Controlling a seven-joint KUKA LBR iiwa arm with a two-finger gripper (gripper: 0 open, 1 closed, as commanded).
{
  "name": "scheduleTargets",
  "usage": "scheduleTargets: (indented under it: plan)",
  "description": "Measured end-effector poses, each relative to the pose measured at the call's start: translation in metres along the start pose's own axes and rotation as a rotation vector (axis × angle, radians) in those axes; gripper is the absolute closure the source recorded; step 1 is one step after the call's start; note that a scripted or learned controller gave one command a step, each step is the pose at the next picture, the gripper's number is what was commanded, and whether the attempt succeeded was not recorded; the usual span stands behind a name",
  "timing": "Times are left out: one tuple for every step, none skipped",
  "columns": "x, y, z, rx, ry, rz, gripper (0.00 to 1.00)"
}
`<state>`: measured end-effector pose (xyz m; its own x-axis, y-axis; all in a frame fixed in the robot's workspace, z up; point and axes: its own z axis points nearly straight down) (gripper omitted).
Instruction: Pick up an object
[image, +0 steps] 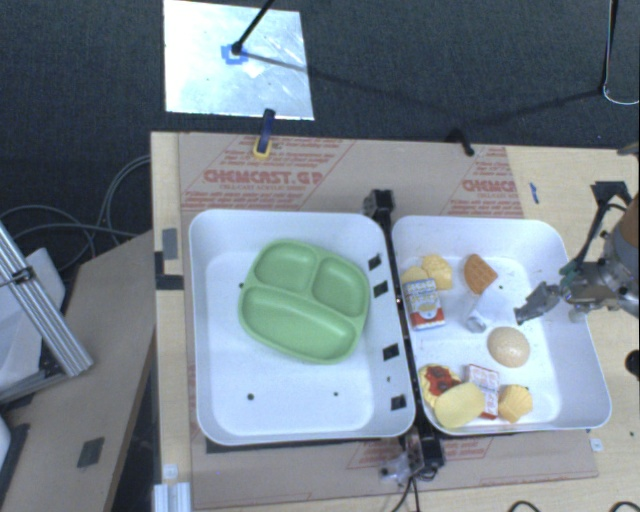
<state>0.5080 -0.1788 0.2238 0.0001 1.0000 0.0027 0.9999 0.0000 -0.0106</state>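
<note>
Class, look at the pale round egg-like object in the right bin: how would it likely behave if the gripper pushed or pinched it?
The egg-like object looks smooth and rounded, so a push would probably roll it across the right bin. Its curved, glossy-looking surface may slip out of a two-finger pinch unless gripped across the middle. It seems rigid, likely a light toy.

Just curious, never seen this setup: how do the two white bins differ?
The left bin holds one big green divided tray; the right bin holds many small toy foods, such as a beige bun and a red carton. The claw hangs over the right bin, not the left bin. Both are shallow, white and side by side.
</note>
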Motion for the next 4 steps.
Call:
scheduleTargets:
  plan:
    - [0.0,0.003,-0.006,-0.012,-0.003,-0.004,0.0]
    - [0.003,0.013,0.05,-0.009,-0.002,-0.002,0.0]
    - [0.009,0.013,0.111,-0.007,-0.001,-0.002,0.0]
    - [0.005,0.017,0.133,-0.026,-0.012,0.001,0.0]
